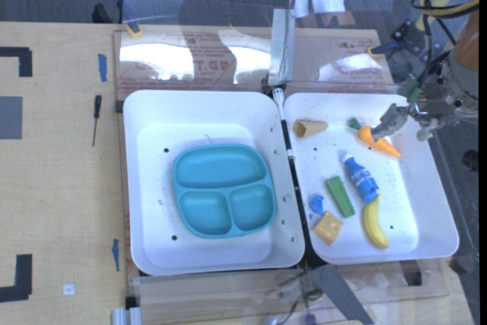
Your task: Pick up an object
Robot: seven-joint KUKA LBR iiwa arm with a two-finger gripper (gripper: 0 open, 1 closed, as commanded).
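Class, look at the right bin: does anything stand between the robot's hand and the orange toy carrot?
Nothing visible does. The hand hangs directly over the orange toy carrot near the far right of the right white bin. The nearest neighbours, a tan cone and a blue bottle, lie apart to the side.

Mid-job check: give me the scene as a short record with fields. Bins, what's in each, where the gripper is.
left bin: holds a teal divided plate
right bin: toy carrot, ice-cream cone, blue bottle, green block, banana, yellow cracker-like piece, small blue piece
gripper: over the right bin's far right corner, just above the carrot
grasp: nothing visibly between the fingers
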